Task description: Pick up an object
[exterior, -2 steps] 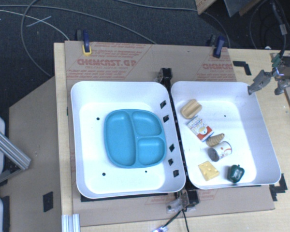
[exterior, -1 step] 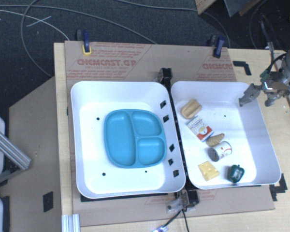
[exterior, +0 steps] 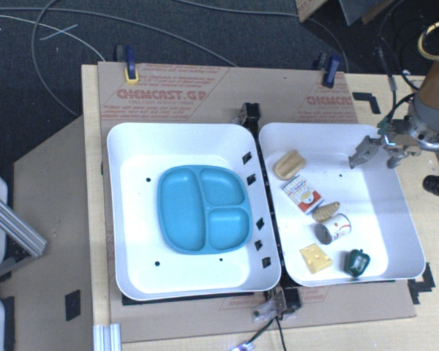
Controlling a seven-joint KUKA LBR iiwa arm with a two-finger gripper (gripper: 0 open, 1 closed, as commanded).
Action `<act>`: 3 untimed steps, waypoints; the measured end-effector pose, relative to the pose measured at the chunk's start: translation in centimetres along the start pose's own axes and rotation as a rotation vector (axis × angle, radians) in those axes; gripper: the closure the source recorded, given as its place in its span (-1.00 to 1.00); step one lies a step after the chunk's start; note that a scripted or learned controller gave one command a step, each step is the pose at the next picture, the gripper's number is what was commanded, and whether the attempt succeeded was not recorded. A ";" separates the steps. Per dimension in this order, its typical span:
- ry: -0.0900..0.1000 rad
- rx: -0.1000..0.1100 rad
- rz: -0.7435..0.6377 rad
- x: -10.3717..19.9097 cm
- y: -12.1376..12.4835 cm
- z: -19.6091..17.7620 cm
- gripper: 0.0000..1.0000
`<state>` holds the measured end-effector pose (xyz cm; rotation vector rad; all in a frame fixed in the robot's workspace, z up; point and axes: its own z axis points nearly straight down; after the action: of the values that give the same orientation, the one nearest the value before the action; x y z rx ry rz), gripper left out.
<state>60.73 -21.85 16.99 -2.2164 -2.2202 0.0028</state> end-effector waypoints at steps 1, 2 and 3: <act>0.001 0.001 0.000 0.2 0.8 5.9 -1.00; -0.001 -0.006 -0.001 0.2 1.0 4.4 1.00; -0.004 -0.010 0.001 -0.5 1.0 -0.2 1.00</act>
<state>61.75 -22.33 17.22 -2.2246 -2.2258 -0.0037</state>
